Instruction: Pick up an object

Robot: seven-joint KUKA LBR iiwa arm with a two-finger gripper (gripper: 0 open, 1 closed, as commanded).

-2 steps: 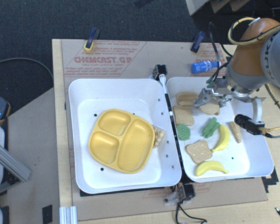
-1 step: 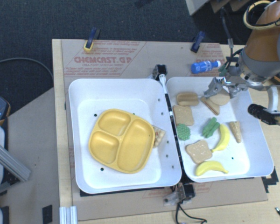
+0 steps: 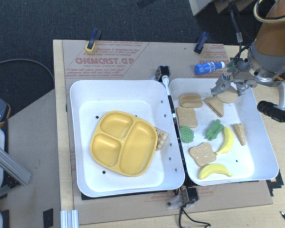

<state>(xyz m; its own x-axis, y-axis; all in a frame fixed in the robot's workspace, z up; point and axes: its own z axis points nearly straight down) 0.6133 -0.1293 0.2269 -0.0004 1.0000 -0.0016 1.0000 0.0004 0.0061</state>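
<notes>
My gripper [image 3: 230,87] hangs over the far end of the right bin [image 3: 263,148], its fingers spread apart with nothing gripped. Just under it lies a round tan cracker [image 3: 227,98]. Nearby in that bin are a tan triangular slice [image 3: 215,106], two bread pieces [image 3: 190,100] [image 3: 186,117], a green broccoli [image 3: 186,135], a green leafy piece [image 3: 213,129], two yellow bananas [image 3: 226,140] [image 3: 214,171], a toast slice [image 3: 202,152] and a tan wedge [image 3: 239,133].
The left bin [image 3: 80,103] holds a yellow divided plate [image 3: 123,142] with a small tan piece [image 3: 162,137] against its right edge. A blue bottle [image 3: 209,68] lies on the bench behind the right bin. Clamps [image 3: 91,41] [image 3: 201,42] sit at the board's far edge.
</notes>
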